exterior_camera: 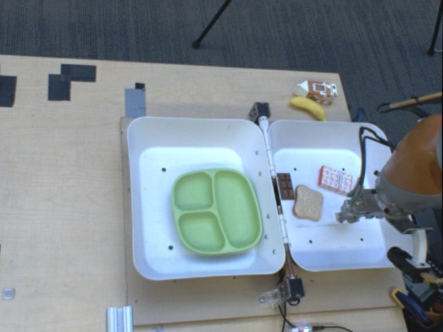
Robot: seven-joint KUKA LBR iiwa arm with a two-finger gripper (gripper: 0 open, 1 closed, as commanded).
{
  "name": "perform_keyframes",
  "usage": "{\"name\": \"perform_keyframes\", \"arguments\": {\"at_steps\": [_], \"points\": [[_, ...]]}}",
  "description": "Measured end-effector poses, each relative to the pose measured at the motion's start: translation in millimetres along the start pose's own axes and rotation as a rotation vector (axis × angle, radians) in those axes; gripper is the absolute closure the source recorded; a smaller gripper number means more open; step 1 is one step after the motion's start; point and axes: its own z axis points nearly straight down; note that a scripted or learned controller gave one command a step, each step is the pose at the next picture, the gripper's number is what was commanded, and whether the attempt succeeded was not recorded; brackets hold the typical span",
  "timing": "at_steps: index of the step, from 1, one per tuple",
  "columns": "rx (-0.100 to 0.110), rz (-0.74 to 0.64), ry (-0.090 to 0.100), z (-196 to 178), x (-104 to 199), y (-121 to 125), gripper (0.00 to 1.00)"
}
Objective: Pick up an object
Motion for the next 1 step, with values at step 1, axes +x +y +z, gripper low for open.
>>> {"name": "perform_keyframes", "arguments": {"at_steps": [1], "points": [[0.0, 0.0, 0.0, 0.0, 0.0, 0.0, 0.0]]}}
